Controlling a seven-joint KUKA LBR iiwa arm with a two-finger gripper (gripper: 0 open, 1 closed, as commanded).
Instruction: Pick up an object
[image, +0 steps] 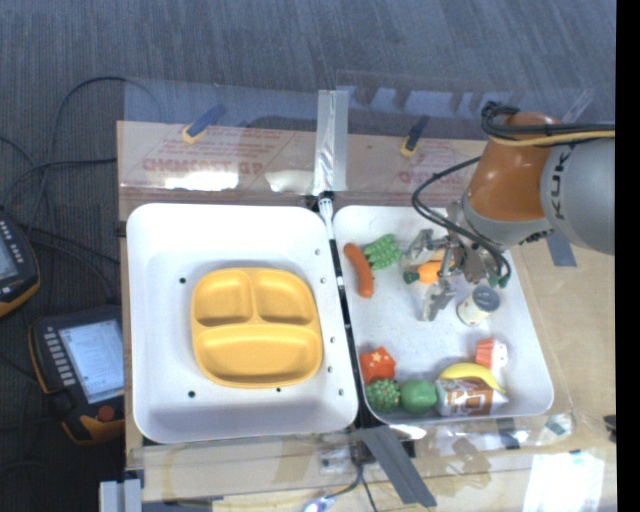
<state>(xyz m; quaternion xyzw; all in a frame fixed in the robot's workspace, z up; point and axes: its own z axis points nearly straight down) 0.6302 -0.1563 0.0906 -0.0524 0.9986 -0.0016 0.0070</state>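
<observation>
White bin (530, 350) floor open below hand (437, 288).

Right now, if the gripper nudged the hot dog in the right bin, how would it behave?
The hot dog is long and rounded, lying flat, so it would likely roll sideways. It looks like smooth plastic, probably light and slippery. It lies beside the bin wall, which may stop it.

Two bins side by side. Left bin (150, 300): a tray (257, 326) at its middle. Right bin (520, 340): sausage (358, 270) by the left wall, gripper (437, 285) above the middle, bottle (476, 305) just right of it; can (468, 400), banana (470, 375) along the front wall.
</observation>
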